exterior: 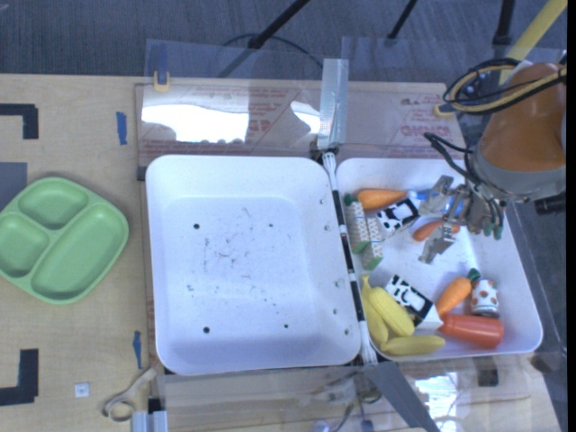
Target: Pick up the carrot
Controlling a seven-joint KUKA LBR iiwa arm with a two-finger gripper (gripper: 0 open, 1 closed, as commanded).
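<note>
The right bin (526,318) holds three orange carrots. One carrot (380,198) lies at its far left, and another carrot with a green top (453,293) lies near the front. A smaller carrot (428,230) lies in the middle, directly under my gripper (436,220). The gripper reaches in from the right and hangs low over the bin, open, with one finger (439,190) above that small carrot and the other finger (433,247) below it. I cannot tell whether either finger touches it.
Around the carrots lie yellow bananas (393,320), a red-orange vegetable (472,329), two black-and-white packets (397,214) (412,297), a small spotted jar (484,296) and a striped block (364,232). The left bin (243,259) adjoins. A green divided plate (58,238) sits at the bench's left.
</note>
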